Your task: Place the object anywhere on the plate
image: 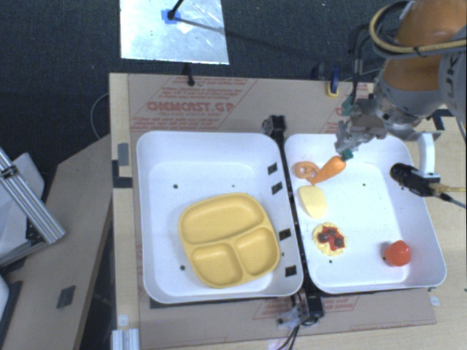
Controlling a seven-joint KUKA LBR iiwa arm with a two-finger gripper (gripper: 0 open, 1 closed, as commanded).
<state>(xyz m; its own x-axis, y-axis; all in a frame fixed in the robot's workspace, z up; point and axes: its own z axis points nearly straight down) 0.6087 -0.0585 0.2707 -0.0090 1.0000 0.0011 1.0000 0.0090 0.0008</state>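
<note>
Jaws of the gripper (pixel 346 152) sit just above the orange carrot's (pixel 330 168) upper end; whether they pinch it cannot be told. Carrot: smooth, tapered, lying tilted in the right bin (pixel 416 217), touching an orange pretzel (pixel 306 170). Yellow three-compartment plate (pixel 229 238) lies in the left bin (pixel 168 166).

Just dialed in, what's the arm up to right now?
The arm's tool is down in the right bin, right at the carrot near the bin's back edge. I can't tell whether it has a grip. A pretzel, cheese slice, mini pizza and tomato lie nearby. The yellow plate waits in the left bin.
</note>
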